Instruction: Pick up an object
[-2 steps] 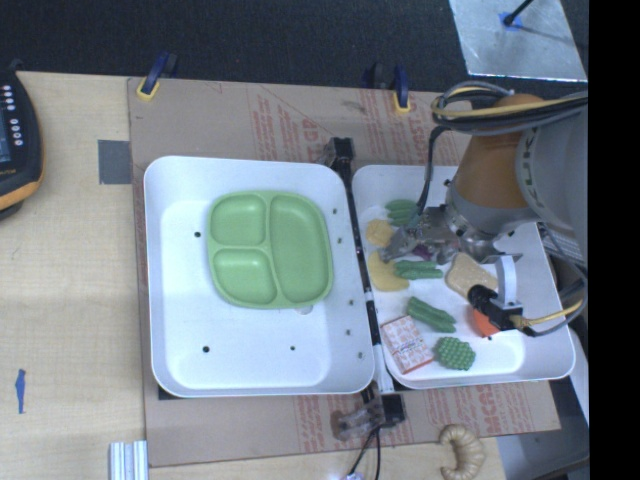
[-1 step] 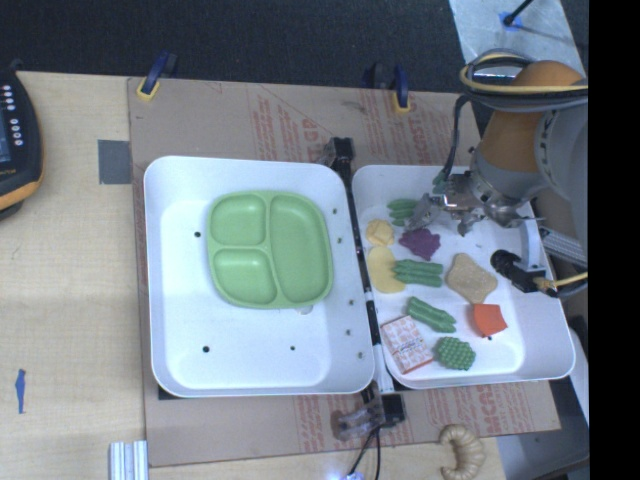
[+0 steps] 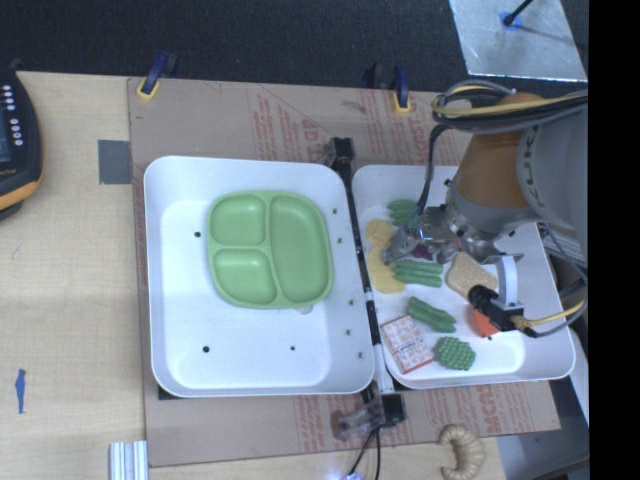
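Observation:
My gripper (image 3: pixel 410 242) reaches down into the right bin (image 3: pixel 540 368), under the orange-banded wrist. It hovers among small food toys: a yellow piece (image 3: pixel 378 234), a green bean pod (image 3: pixel 417 273), another green pod (image 3: pixel 431 315) and a green piece (image 3: pixel 402 209) at the back. A red-and-white packet (image 3: pixel 404 342) and a bumpy green piece (image 3: pixel 455 352) lie at the bin's front. A tan slice (image 3: pixel 464 274) and an orange piece (image 3: pixel 483 322) lie to the right. The arm hides what sits directly beneath the gripper.
The left bin (image 3: pixel 180 358) holds a green three-compartment plate (image 3: pixel 270 249). A black divider runs between the bins. A pendant (image 3: pixel 12 138) lies at the far left on the bench. Clamps hold the cardboard at the back edge.

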`<state>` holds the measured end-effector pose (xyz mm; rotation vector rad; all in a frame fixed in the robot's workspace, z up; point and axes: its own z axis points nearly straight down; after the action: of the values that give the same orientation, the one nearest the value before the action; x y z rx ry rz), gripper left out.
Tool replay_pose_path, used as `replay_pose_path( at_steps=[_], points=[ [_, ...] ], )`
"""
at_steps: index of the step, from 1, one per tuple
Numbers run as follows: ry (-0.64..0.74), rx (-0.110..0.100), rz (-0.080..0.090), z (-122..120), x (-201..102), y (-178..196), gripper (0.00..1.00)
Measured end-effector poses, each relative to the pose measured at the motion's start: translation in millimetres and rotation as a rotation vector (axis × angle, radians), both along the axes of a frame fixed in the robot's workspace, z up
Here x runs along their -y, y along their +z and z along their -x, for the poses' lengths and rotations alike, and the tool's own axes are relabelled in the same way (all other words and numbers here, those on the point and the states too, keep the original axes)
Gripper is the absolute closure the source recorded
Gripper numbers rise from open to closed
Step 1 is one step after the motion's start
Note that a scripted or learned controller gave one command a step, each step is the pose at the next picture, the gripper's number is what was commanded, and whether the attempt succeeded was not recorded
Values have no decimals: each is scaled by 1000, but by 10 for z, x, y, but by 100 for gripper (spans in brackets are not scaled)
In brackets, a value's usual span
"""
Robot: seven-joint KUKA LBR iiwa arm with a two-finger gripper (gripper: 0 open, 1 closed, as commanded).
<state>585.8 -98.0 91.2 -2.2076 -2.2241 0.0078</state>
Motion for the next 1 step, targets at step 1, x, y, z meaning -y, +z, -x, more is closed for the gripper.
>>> replay_pose_path(
  at_steps=[1],
  points=[
    [-2,11,3,-469,98,14,0]
  ],
)
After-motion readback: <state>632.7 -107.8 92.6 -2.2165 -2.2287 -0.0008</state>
